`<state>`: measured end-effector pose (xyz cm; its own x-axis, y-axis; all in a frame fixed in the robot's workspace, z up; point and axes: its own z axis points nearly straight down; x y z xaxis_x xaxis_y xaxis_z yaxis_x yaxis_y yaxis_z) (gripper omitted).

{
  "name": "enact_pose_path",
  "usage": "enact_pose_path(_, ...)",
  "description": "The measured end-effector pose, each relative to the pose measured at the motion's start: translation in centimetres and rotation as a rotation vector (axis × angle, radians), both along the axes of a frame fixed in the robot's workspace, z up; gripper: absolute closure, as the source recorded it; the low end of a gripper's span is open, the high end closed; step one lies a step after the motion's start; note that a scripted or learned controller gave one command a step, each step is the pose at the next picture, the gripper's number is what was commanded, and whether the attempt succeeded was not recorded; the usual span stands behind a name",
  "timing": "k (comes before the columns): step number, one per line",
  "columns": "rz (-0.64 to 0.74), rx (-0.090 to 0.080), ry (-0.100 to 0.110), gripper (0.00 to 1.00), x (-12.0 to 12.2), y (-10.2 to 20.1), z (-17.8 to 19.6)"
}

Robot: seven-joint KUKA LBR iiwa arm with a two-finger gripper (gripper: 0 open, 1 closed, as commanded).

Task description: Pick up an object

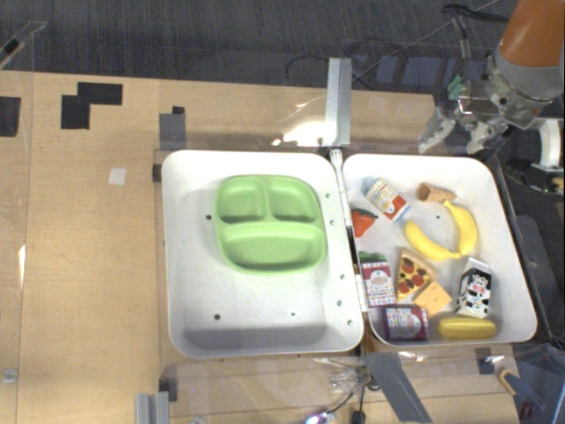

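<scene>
Above the right bin's (503,193) far rim, gripper (461,133) is seen spread wide, holding nothing. Banana (441,237) lies below and inward of it, bread piece (435,193) touching its tip. Crowding is judged likely to cause a glancing, failed grasp.

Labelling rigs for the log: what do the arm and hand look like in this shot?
The arm enters at top right: a broad orange band over a grey wrist section. Below it sits the hand, pale grey metallic parts with a small green detail on its left. Thin black cables loop behind it over the dark floor.
</scene>
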<state>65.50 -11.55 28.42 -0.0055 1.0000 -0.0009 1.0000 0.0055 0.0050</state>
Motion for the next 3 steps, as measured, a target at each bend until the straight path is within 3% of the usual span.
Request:
enact_pose_path(1, 0.048, 0.001, 0.003, 0.0, -3.9, 4.1, -10.0)
enact_pose_path(2, 0.058, -0.001, -0.007, 0.0, -0.6, 1.1, -19.5)
enact_pose_path(3, 0.058, 0.001, 0.003, 1.0, -0.8, 1.0, -18.3)
